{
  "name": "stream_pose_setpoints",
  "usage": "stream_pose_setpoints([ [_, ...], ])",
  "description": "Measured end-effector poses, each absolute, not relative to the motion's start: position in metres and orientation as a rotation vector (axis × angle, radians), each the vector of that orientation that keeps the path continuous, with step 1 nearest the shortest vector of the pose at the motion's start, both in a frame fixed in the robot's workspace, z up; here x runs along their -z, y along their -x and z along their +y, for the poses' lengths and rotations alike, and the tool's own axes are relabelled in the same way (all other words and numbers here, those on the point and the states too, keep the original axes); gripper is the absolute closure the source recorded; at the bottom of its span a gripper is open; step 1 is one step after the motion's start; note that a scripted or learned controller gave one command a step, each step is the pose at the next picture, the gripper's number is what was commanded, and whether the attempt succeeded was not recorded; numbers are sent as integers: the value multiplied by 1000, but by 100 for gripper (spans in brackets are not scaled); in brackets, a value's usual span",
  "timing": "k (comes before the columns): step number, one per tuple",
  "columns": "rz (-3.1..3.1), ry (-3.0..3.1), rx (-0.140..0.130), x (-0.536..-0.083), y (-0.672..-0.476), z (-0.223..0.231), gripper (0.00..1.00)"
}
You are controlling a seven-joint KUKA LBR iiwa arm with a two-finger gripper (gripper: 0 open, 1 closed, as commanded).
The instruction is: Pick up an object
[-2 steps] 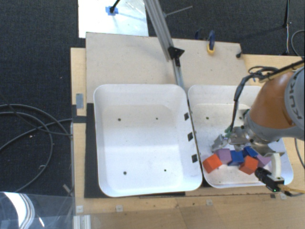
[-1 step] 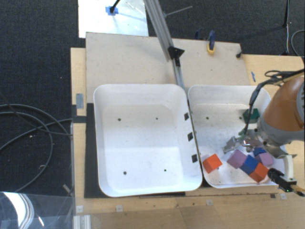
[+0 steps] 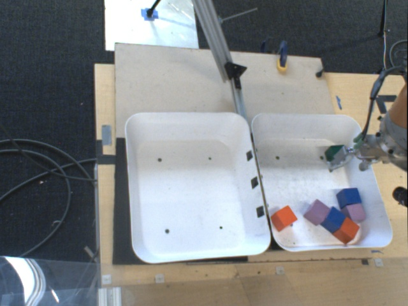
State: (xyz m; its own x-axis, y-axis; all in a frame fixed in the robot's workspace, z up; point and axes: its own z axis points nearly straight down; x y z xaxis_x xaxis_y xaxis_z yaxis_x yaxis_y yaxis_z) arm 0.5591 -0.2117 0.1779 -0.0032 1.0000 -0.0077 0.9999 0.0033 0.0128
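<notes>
My gripper (image 3: 336, 156) reaches in from the right over the back right part of the right bin (image 3: 299, 129). A small dark green block (image 3: 333, 152) sits between its fingers, with one silver finger (image 3: 338, 164) just below it. The block appears lifted a little off the bin floor. Several blocks lie at the front of the right bin: an orange cube (image 3: 284, 217), a purple cube (image 3: 316, 211), a blue cube (image 3: 333, 220), a second blue cube (image 3: 349, 197), a pink cube (image 3: 356, 212) and a red-orange cube (image 3: 346, 230).
The left bin (image 3: 137, 171) stands beside the right one, with a shared wall (image 3: 255, 183) between them. A slanted metal pole (image 3: 217, 37) rises behind the bins. Cables (image 3: 38, 171) lie on the floor at the left.
</notes>
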Motion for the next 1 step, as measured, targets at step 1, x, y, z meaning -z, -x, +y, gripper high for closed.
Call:
stream_pose_setpoints([
  [1,2227,-2215,0,-129,-576,-206,0],
])
